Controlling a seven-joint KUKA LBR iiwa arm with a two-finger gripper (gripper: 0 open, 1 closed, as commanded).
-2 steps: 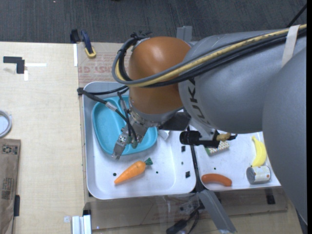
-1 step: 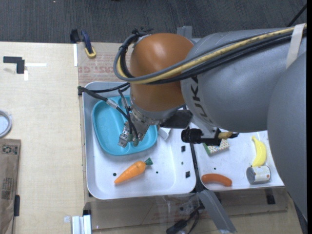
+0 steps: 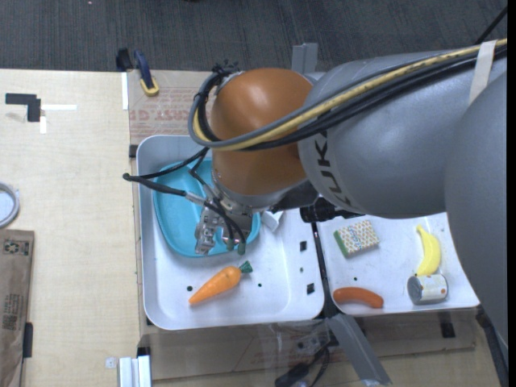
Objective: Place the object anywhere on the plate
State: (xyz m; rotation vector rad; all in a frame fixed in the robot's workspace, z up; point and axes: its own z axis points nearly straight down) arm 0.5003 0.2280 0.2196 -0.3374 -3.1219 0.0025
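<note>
Arm (image 3: 387, 127), grey with an orange band, reaches in from the right and covers much of the upper part of the view. Its claw (image 3: 211, 234) hangs over a blue plate (image 3: 173, 216) that lies in the left bin (image 3: 153, 297). The claw is small and partly hidden by cables and the wrist, so I cannot tell how far open it is or whether it has hold of anything.

A carrot (image 3: 216, 285) lies on the white floor of the left bin, just below the plate's lower edge and apart from it, its green top pointing up and right toward the claw.

The right bin (image 3: 387, 272) holds four things: a speckled sponge (image 3: 356, 237) near its upper left, a banana (image 3: 429, 251) at the right, a small can (image 3: 427, 289) lying on its side just below the banana, and a sausage (image 3: 358, 297) near the lower left.

Both bins sit on a pale wooden surface (image 3: 64, 216). A tape roll (image 3: 6, 205) shows at the left edge.
</note>
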